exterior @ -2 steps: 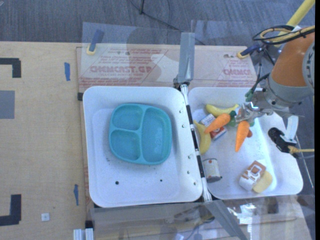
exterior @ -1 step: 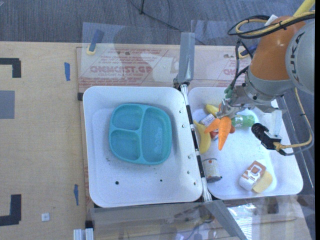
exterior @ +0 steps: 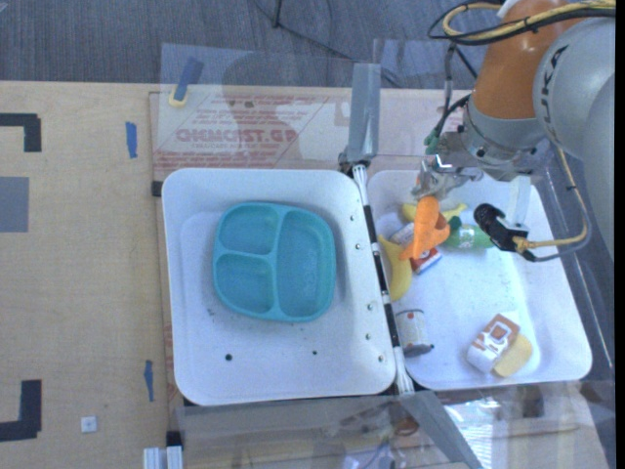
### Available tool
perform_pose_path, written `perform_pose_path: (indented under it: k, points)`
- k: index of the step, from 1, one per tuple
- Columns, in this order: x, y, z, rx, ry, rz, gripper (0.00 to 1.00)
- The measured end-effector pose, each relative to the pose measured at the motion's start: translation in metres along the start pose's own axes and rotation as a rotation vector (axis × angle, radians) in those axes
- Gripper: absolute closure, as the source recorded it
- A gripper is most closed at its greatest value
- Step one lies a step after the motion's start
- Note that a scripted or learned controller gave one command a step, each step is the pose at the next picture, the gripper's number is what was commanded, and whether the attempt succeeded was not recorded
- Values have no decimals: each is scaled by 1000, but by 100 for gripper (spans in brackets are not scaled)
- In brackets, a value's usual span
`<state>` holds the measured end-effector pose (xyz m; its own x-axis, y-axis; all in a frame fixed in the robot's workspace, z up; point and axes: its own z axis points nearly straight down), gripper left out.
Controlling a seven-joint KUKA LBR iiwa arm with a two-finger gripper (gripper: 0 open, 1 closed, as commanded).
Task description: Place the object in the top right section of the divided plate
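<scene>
While the grey arm with the orange band (exterior: 518,27) reaches in over the right-hand shallow white bin (exterior: 547,360), its two-finger gripper (exterior: 435,179) is seen just above the upper end of an elongated orange carrot-shaped toy (exterior: 426,228), which hangs or stands nearly upright with its long axis running away from the gripper toward the bin floor. The toy's top appears to be pinched between the fingers, so the gripper is judged to be closed on it, though the contact itself is small in the view. The teal plastic divided plate (exterior: 275,260) lies in the left-hand shallow white bin (exterior: 195,360), well apart from the toy and across the ridge between the two bins. Relative to the toy, a yellow banana-shaped piece (exterior: 395,267) lies just beside it on the plate side, a green bottle-like item (exterior: 467,234) just beside it on the far side, and a small dark-and-white canister (exterior: 415,328) and a white and orange packet with a yellow wedge (exterior: 500,345) lie further off, nearer the camera. The coming move is judged to turn on carrying the toy sideways toward the plate's upper right compartment (exterior: 312,228).
</scene>
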<state>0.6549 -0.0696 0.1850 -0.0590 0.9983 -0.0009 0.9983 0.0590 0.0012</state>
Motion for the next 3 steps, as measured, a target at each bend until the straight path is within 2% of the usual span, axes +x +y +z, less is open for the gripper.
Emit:
perform_pose_path:
  k: [1,2,3]
  points:
    - [90,17,0,-2,0,2,100]
    - [202,19,68,-6,6,-72,100]
    - [203,19,69,-6,7,-73,0]
